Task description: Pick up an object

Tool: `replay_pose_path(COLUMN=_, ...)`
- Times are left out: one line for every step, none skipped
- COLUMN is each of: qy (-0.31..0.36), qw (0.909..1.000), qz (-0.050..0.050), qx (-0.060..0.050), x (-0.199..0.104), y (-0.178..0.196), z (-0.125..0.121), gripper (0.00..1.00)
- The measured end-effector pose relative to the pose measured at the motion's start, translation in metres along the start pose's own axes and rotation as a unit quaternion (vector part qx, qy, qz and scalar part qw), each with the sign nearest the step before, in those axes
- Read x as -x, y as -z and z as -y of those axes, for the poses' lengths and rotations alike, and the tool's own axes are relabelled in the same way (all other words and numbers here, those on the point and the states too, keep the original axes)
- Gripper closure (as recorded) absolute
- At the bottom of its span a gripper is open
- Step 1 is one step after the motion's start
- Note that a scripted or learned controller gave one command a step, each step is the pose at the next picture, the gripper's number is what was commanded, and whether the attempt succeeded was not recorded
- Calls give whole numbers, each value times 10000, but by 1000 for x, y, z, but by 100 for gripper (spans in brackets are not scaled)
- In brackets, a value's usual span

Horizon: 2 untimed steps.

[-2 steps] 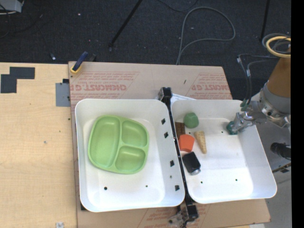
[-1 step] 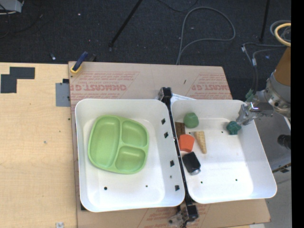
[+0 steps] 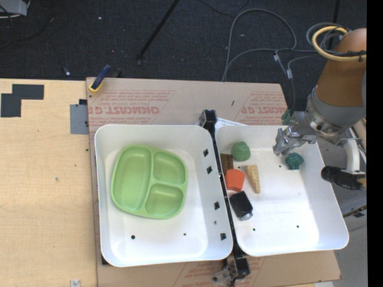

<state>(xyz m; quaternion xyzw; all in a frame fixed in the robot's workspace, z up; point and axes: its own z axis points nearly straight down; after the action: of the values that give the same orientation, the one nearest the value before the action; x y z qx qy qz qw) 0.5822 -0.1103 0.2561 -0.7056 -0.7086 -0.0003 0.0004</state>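
The arm (image 3: pixel 338 88) comes in from 3 o'clock and bends down over the right bin (image 3: pixel 311 232). Its tool (image 3: pixel 286 143) hangs just above a small teal thing (image 3: pixel 294 159), at 2 o'clock in that bin. I cannot tell how the tool is set.

White bins (image 3: pixel 149 250); lime-green divided plate (image 3: pixel 149 181); green ball (image 3: pixel 241 151); orange cup (image 3: pixel 235 180); black block (image 3: pixel 242 205); teal piece (image 3: pixel 294 160).
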Motion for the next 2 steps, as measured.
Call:
replay_pose_path(qy=-4, qw=10000, qz=1, qx=0, x=-48, y=5, z=-7, gripper=100)
replay_pose_path(qy=-4, qw=10000, qz=1, qx=-9, x=-103, y=-11, z=-10, gripper=100)
